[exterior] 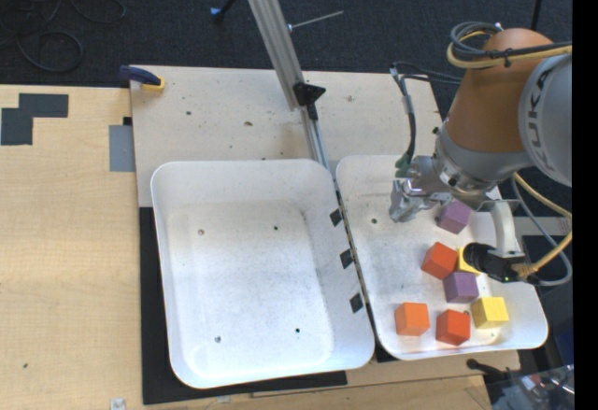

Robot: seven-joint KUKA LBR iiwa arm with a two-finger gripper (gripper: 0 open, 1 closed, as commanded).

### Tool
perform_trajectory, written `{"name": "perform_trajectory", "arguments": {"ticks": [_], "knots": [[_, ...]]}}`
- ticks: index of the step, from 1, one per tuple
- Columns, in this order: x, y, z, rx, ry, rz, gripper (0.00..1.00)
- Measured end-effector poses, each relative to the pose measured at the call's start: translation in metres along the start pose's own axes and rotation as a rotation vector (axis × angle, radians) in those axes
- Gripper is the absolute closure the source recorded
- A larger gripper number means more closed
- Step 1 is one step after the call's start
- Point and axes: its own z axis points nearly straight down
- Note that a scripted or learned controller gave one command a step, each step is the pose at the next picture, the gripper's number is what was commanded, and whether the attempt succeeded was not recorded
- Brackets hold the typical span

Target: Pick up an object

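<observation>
Because the arm (505, 109) hung low over the right bin (374, 249), its bulk covered a good chunk of that bin's far right corner. The gripper (407, 201) sat over the far half of the bin, a bit left of the middle, and honestly I couldn't tell if it was open or closed, it was just too small and cluttered.

Just beside it, toward the right edge, was a purple block (454, 216). It was partly tucked under the wrist, so its far side was cut off. It looked like a cube, so no real long axis, and it seemed turned a little out of line with the bin's edges. Whether it touched the gripper, no idea.

The other blocks were bunched toward the near right corner. There was an orange-red block (439, 260), with a second purple block (461, 286) right against it and a yellow block (490, 311) by the right edge. An orange block (411, 318) and a red block (453, 326) sat along the near edge.

Open floor ran down the right bin's left edge. The left bin (243, 277) was speckled white floor from edge to edge.
</observation>
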Motion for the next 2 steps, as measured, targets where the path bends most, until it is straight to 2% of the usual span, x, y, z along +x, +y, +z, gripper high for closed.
{"name": "perform_trajectory", "arguments": {"ticks": [1,2], "knots": [[0.056,-0.013,-0.005,0.002,0.001,-0.001,1.00],[0.109,-0.021,0.011,0.003,0.000,0.000,1.00]]}}
